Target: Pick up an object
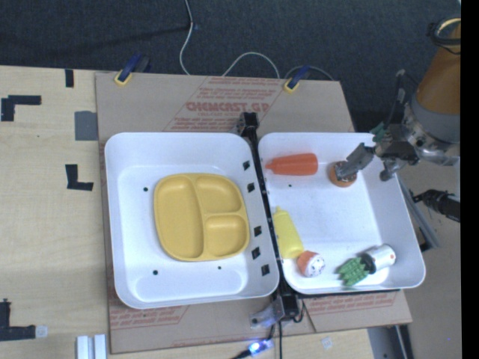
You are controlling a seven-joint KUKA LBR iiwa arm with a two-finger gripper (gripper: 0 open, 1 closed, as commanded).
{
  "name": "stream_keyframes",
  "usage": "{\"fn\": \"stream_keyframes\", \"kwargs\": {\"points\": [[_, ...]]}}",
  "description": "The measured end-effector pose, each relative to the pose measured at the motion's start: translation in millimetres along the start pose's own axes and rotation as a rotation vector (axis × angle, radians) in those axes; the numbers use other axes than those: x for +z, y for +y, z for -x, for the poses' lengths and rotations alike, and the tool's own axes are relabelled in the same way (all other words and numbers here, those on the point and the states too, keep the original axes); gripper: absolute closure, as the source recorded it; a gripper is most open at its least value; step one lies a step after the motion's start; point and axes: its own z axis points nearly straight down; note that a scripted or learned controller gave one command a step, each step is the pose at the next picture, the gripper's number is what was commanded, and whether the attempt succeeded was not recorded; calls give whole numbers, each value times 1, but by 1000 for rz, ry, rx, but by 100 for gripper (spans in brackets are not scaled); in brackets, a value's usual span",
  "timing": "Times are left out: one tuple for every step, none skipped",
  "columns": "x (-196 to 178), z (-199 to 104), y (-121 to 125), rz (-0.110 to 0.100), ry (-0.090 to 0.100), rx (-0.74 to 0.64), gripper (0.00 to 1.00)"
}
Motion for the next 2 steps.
{"fn": "stream_keyframes", "kwargs": {"points": [[-4, 0, 2, 9, -2, -2, 0], [58, 2, -4, 3, 0, -1, 0]]}}
